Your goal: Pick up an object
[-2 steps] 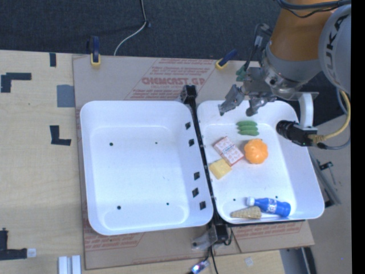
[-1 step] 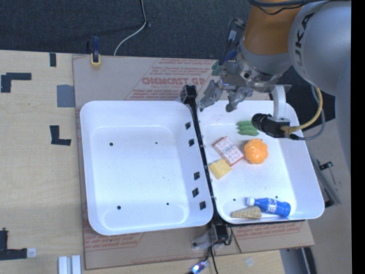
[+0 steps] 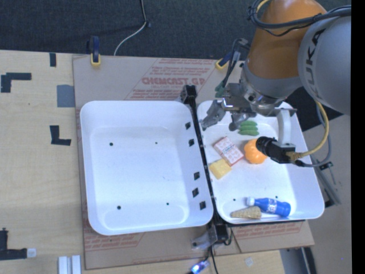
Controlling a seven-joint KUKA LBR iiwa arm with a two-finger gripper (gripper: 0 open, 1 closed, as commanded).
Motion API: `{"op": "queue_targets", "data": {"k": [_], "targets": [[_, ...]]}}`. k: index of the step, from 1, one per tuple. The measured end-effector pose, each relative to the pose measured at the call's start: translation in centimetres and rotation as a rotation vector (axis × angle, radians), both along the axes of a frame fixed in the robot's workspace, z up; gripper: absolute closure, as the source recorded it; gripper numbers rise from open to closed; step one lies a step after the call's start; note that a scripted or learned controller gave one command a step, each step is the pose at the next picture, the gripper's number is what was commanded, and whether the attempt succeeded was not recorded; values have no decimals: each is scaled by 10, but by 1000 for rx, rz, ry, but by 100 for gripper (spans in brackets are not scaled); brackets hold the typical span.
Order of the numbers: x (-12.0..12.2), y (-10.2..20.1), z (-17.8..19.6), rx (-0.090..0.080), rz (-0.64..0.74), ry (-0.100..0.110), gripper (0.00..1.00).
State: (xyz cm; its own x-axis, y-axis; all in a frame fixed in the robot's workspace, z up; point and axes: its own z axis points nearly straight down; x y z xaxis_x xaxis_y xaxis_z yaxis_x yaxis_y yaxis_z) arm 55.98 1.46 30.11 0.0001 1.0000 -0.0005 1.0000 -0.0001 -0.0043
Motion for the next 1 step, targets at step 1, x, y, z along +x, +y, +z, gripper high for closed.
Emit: {"op": "queue_targets", "data": {"k": [1], "targets": [[-37, 23, -88, 0, 2, 9, 100]]}}
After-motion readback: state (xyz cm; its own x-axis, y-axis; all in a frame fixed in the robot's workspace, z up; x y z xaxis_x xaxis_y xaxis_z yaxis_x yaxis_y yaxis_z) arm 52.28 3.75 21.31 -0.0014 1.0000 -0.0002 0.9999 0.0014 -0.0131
